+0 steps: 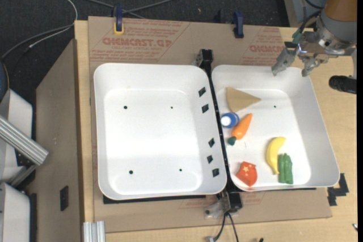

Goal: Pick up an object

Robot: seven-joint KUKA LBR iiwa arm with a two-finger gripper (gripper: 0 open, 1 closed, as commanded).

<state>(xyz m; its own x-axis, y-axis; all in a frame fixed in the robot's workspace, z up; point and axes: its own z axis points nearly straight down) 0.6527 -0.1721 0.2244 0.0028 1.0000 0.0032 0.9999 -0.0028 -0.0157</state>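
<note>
Right bin (317, 139) holding one carrot (242, 126), one banana (274, 153), one tan wedge (241, 99), gripper (295, 67) spread open, holding nothing, above its far rim

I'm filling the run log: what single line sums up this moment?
gripper: open, holds nothing, above right bin's far edge | right bin: carrot, banana, strawberry | pick: not yet done
</note>
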